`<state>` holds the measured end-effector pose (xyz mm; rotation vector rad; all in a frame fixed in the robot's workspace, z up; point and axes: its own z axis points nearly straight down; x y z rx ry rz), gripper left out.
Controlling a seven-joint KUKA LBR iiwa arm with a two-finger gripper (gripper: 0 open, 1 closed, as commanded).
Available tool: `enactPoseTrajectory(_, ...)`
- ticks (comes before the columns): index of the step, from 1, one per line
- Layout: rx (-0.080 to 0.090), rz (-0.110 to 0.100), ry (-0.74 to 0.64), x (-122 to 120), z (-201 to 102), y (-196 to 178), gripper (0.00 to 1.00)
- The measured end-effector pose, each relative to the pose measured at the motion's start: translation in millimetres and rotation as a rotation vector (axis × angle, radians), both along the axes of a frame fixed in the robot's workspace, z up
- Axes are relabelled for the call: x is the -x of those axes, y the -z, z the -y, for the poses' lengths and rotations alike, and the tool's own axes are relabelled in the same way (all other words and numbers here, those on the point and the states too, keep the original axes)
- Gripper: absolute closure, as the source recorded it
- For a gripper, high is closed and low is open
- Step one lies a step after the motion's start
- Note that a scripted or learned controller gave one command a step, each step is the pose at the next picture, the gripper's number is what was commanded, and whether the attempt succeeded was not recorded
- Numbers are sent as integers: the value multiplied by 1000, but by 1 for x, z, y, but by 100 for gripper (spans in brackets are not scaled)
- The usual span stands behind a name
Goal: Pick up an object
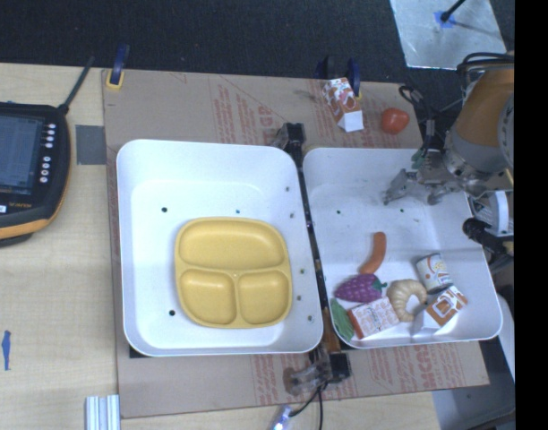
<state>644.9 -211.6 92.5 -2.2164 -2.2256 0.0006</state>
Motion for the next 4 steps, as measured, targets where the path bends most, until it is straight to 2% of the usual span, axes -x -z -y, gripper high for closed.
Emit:
enactPoseTrajectory(1,-1,2,-2,26,-48,-68,0)
enactPoseTrajectory(2,-1,-7,-3,58,-103,2,0)
enactPoseTrajectory(3,2,-5,0,96,-65,1,0)
enactPoseTrajectory(4,1,-6,-4,96,-65,-9,100)
